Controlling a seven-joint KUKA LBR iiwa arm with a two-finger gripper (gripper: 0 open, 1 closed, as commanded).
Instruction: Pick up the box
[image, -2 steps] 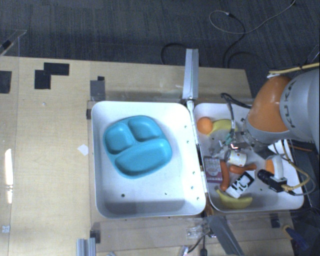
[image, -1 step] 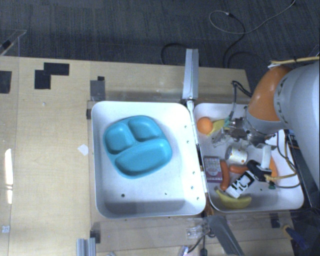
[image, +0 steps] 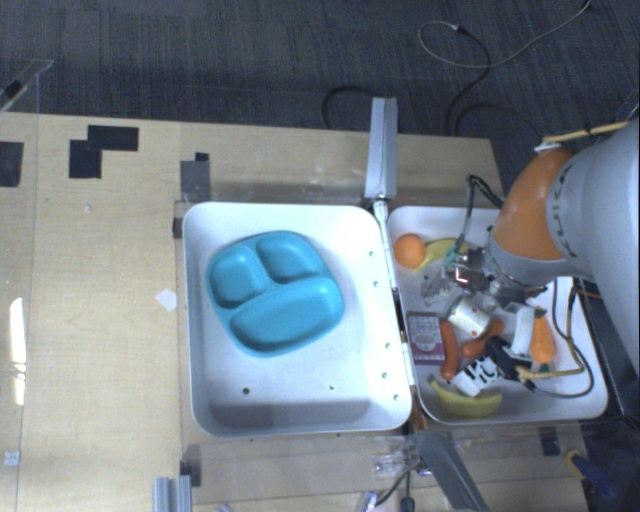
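— Box, do we see it? Going left to right, we first meet the left bin, which holds a blue divided plate.

— Then, in the right bin, we find the box just beside the inner wall: a small flat pack lying with its long axis running from the far side toward us, roughly along that wall. Which end leads we cannot tell.

— Around it?

— We see an orange farther back, a carrot-like stick touching its right edge, and a banana at the near end.

— And the gripper?

— We see it low over the clutter, right of the box. Whether its fingers are apart or together, we cannot tell.
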